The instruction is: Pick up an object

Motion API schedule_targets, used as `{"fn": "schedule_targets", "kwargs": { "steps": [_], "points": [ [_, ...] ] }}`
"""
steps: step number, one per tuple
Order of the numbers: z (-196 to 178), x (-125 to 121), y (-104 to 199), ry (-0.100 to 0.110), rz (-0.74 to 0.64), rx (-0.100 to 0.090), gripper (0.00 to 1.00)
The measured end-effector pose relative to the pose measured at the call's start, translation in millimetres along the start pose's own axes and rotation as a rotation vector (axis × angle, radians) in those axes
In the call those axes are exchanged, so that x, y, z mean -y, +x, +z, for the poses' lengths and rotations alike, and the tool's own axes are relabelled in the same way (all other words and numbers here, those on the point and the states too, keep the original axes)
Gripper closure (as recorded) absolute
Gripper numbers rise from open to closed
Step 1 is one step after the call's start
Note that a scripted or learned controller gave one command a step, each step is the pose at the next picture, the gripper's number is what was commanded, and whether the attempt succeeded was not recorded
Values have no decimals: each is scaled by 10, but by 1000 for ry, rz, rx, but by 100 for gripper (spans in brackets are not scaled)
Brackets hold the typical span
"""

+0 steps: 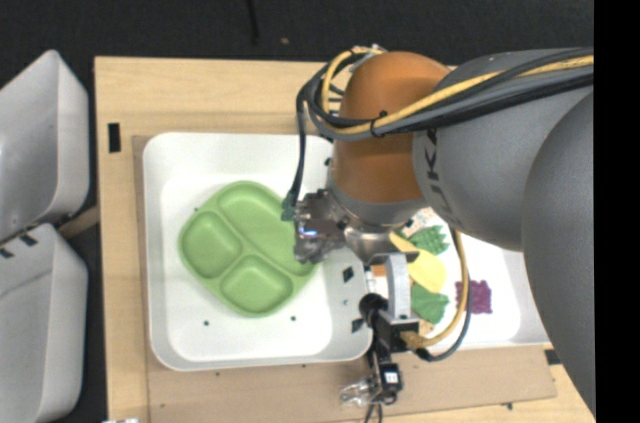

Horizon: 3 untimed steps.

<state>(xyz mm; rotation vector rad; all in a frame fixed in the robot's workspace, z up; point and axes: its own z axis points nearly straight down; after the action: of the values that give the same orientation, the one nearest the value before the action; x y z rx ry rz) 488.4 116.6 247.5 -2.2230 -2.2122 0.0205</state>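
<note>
L→R: green divided plate lies in left bin, toward its right wall — I judge it light, stiff, slick; best gripped at the rim. Gripper at the plate's right edge — open/closed I can't tell. Right bin: leaf-shaped toys.

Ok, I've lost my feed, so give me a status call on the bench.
Gripper low at the left bin's right side, over the green divided tray's edge. Grip unconfirmed. Small green, yellow and purple items in right bin, half under arm.
</note>
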Motion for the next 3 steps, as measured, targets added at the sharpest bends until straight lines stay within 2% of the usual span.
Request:
{"fn": "schedule_targets", "kwargs": {
  "steps": [1,2,3],
  "points": [
    [-1736,-6,43,-32,-9,-11,100],
    [-1747,-1,35,-16,-14,-4,100],
    [-285,1,-642,0,3,-1,100]
  ]
}}
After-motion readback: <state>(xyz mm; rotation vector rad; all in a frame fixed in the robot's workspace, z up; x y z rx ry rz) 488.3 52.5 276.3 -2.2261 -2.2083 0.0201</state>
